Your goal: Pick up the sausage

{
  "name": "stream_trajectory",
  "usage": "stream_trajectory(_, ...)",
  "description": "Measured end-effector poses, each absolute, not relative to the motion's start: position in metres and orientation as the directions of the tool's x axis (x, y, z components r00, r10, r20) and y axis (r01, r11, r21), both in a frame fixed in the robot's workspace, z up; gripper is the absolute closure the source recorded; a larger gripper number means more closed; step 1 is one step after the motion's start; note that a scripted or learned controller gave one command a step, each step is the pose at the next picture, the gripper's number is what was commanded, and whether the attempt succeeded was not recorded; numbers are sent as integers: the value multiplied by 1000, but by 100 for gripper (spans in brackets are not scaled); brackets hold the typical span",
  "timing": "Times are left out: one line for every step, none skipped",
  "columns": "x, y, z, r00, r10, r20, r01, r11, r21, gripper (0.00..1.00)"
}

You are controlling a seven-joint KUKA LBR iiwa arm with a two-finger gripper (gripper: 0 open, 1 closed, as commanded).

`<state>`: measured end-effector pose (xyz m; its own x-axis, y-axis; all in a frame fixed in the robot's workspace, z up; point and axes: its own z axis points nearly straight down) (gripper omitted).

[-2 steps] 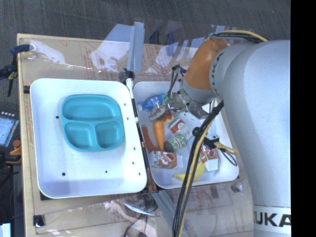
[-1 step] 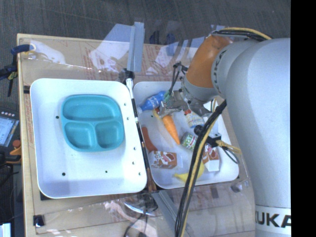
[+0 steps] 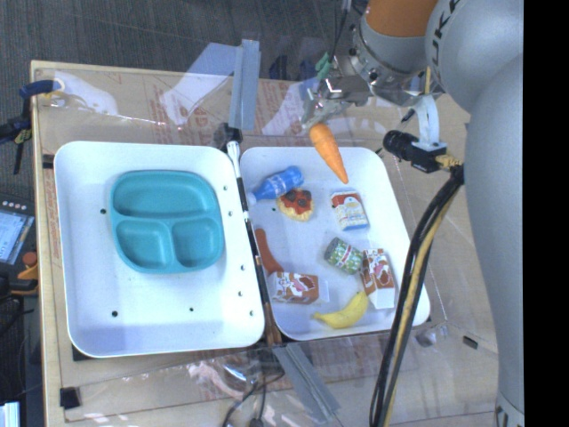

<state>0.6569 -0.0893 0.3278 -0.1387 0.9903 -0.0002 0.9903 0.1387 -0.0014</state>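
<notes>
Pincer: the pincer (image 3: 322, 112) sits above the far edge of the right bin (image 3: 402, 238), with the top end of a carrot (image 3: 329, 153) right at its fingertips; the carrot hangs down at a slant over the bin's far part. Whether the fingers truly clamp the carrot I cannot tell.
Arm: the grey arm (image 3: 471, 69) with its orange band comes in from the right, far side, with black cables trailing down along the right bin's edge.
Sausage: the sausage (image 3: 265, 251) lies in the right bin, against its left wall, a reddish-brown strip running far to near.
Sausage versus pincer: the sausage is well apart from the pincer, nearer to the viewer and to the left of it, not touched.
Other things in the right bin: a blue bottle (image 3: 278, 184) and a small round pastry (image 3: 296, 204) in the far left part; a small carton (image 3: 350, 211) to their right; a green can (image 3: 342, 255) in the middle; two more cartons, one just right of the sausage's near end (image 3: 294, 286) and one toward the right wall (image 3: 378, 272); a banana (image 3: 343, 312) at the near edge.
Left bin: the left bin (image 3: 80, 301) holds a teal divided tray (image 3: 167, 219).
Counter: both bins rest side by side on the counter (image 3: 133, 96).
</notes>
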Motion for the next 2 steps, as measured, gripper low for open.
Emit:
stream_trajectory(627,-21,275,-585,811,3,811,585,-4,100)
stream_trajectory(627,-22,284,-587,810,4,810,587,-6,100)
